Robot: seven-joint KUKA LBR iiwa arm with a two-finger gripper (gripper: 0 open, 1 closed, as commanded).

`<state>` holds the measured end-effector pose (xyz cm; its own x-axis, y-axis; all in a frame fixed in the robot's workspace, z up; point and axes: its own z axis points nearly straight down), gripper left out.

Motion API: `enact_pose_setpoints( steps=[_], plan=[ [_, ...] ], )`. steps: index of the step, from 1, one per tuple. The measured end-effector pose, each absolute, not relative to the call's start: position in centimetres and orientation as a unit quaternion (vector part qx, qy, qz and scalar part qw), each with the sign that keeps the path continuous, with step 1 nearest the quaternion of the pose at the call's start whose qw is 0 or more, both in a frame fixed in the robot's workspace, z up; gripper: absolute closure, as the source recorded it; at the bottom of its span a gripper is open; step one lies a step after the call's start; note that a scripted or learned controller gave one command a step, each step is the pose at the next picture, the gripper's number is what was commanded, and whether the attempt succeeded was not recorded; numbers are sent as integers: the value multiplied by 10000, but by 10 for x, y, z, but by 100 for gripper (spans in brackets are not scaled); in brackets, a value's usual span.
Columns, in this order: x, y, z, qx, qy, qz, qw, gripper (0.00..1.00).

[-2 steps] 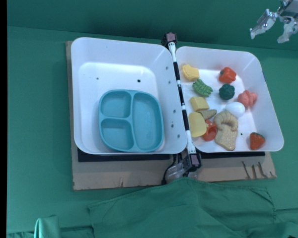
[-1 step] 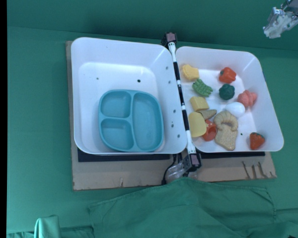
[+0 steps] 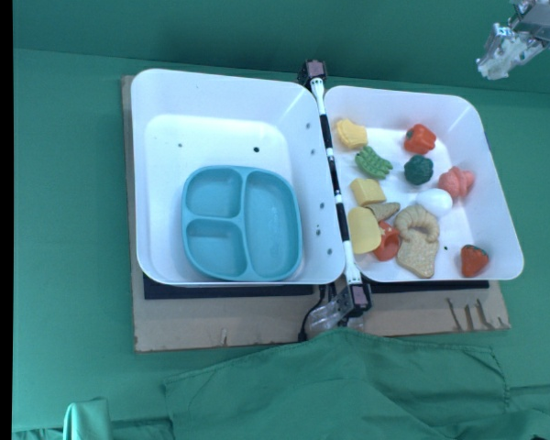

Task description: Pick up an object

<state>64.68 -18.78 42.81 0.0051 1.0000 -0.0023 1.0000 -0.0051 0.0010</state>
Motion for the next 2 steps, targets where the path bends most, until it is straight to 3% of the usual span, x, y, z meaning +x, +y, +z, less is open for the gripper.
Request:
enact_pose_setpoints(
  steps=[1,2],
  plan=[
    [657,-187,407,7084,7058,-9,11,100],
    [684,-187,412,7079,7063,8,49,100]
  ],
)
